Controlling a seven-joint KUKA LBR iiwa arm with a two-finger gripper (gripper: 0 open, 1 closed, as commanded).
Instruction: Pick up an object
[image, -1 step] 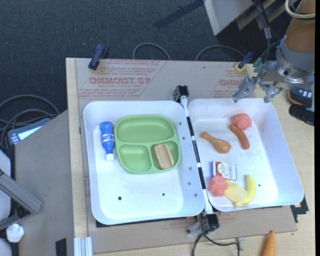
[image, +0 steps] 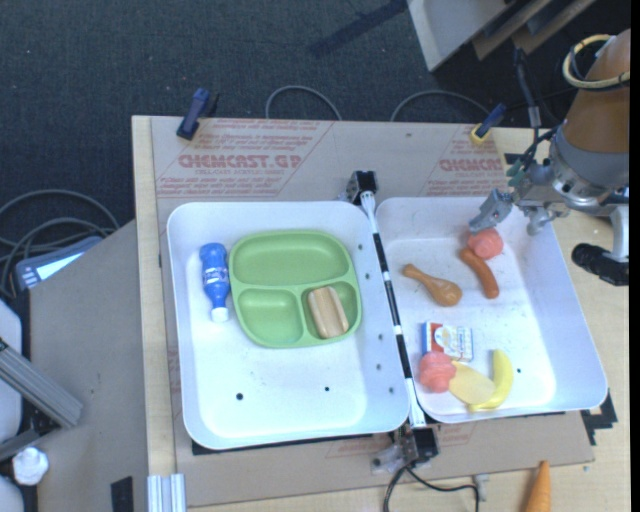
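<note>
The end effector (image: 512, 212) is hovering with fingers spread over the right bin (image: 570, 300), just above a red ball (image: 486, 243) that is touching a sausage (image: 481, 273); a drumstick (image: 433, 284) is lying nearby.

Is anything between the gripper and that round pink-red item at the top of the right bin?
Nothing visible. The gripper hangs just above and right of the round pink-red item, with bare white bin floor around. The orange sausage lies just below it, on the far side.

Wooden bench (image: 250, 165), two white bins side by side, left bin (image: 290, 400), right bin (image: 560, 330)
</note>
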